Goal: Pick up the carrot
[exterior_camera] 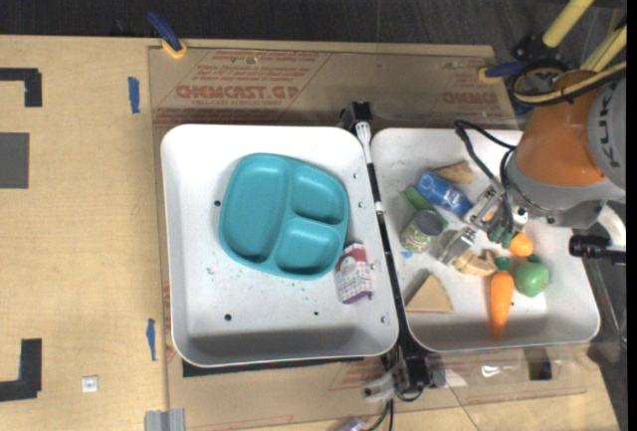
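Observation:
The carrot (501, 301) is orange with a green top (531, 278). It lies near the front right of the right bin (575, 324), tip toward the front edge. My gripper (474, 227) hangs over the middle of that bin, up and to the left of the carrot and apart from it. Its fingers stand open with nothing held between them. A small orange ball (520, 244) sits between the gripper and the carrot's top.
Around the gripper in the right bin lie a blue bottle (443, 192), a green jar (423, 232), a tan wedge (430, 296) and a pale piece (478, 266). The left bin (189, 250) holds a teal divided plate (284, 215) and a small packet (353, 276).

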Controlling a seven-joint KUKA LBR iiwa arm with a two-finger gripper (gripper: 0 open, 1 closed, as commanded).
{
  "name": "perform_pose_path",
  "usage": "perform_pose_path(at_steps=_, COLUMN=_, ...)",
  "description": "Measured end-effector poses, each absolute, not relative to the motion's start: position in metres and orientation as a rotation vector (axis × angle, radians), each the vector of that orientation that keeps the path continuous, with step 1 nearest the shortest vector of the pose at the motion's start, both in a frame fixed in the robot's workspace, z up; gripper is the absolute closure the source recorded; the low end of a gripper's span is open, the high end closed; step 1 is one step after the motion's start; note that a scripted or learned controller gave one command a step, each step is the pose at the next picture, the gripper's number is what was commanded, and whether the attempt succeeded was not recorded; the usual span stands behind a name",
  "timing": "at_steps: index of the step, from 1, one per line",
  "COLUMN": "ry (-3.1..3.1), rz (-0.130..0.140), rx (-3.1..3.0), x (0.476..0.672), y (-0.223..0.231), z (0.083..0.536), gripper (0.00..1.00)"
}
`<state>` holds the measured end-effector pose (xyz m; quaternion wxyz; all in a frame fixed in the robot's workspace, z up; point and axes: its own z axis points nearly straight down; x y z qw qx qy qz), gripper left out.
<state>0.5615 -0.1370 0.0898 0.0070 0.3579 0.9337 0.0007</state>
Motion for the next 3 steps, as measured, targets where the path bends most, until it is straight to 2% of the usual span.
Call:
perform_pose_path(at_steps=1, ry=3.039, rz=-0.002, rx=0.748, x=0.487, y=-0.176, z=0.09, gripper=0.0)
perform_pose_path(at_steps=2, ry=2.93, rz=0.002, rx=1.095, x=0.566, y=-0.154, z=0.09, gripper=0.0)
perform_pose_path(at_steps=3, ry=2.918, rz=0.002, rx=1.086, x=0.57, y=-0.154, z=0.103, gripper=1.0)
